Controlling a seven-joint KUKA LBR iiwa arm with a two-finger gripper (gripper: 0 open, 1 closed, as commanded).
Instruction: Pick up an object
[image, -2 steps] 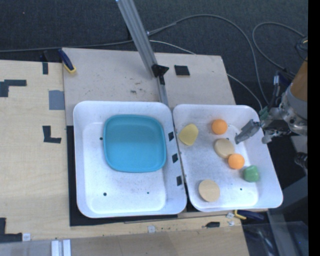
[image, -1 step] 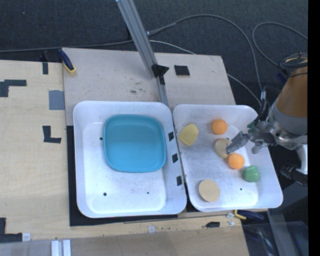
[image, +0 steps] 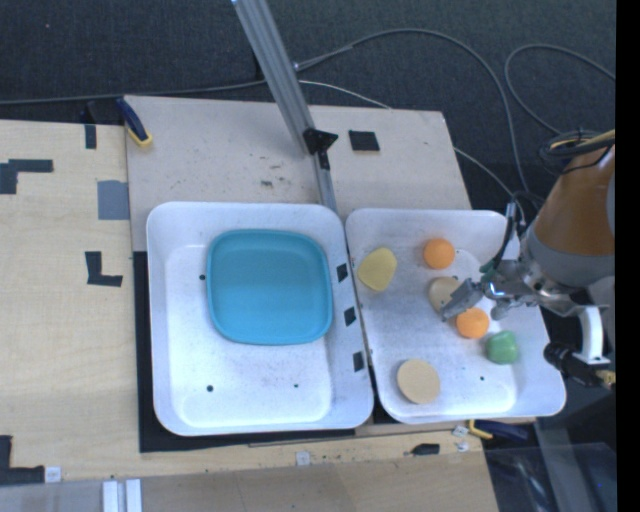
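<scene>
The right bin (image: 520, 400) holds several small objects. A pale yellow piece (image: 378, 268) lies at its left. An orange ball (image: 438, 253) sits near the back, and a tan lump (image: 441, 291) lies in the middle. A second orange ball (image: 472, 324), a green piece (image: 502, 347) and a tan disc (image: 418, 381) lie toward the front. My gripper (image: 478, 306) reaches in from the right and hangs open just above the second orange ball, beside the tan lump. One finger (image: 459, 299) points down and left. Nothing is held between the fingers.
The left bin (image: 170, 380) carries a blue square plate (image: 268, 285). A grey metal pole (image: 290, 90) slants from the top toward the gap between the bins. Cables lie on the dark floor at the upper right.
</scene>
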